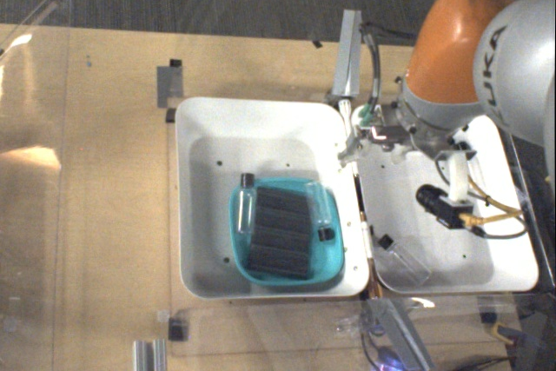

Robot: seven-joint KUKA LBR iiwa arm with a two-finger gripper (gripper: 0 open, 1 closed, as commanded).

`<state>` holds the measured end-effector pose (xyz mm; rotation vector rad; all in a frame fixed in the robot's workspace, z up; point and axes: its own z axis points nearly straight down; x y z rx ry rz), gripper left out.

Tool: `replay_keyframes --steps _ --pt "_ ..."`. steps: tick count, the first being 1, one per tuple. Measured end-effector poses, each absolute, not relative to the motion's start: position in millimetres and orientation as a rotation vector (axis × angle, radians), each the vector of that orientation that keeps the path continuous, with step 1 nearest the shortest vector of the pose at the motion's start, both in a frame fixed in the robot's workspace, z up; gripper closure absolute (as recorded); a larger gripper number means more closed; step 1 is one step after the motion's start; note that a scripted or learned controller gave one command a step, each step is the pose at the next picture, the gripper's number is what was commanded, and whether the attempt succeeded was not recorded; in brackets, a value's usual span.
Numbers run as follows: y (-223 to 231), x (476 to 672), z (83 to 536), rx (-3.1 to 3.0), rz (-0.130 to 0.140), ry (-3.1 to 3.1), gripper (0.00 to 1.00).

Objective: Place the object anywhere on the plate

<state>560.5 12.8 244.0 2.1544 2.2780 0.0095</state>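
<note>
A teal plate [328, 261] lies in the left bin [200, 213], toward its front. A dark ribbed block [280, 230] rests on the plate and covers most of its middle. Two clear tubes with black caps also lie on the plate, one along the block's left side [246, 206] and one along its right side [324, 215]. My gripper [372, 133] hangs under the orange band of the arm, at the back left corner of the right bin [504, 274], near the wall between the two bins. It is well behind and to the right of the plate.
A clear item with a black cap [401, 259] lies near the front of the right bin. A black connector with cables [441, 206] hangs from the arm over that bin. A metal post [347, 56] stands behind the bins.
</note>
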Motion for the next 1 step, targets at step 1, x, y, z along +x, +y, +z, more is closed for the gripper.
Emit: replay_keyframes --steps 1 --pt "14.3 562.4 254.9 2.143 0.015 2.282 1.0"
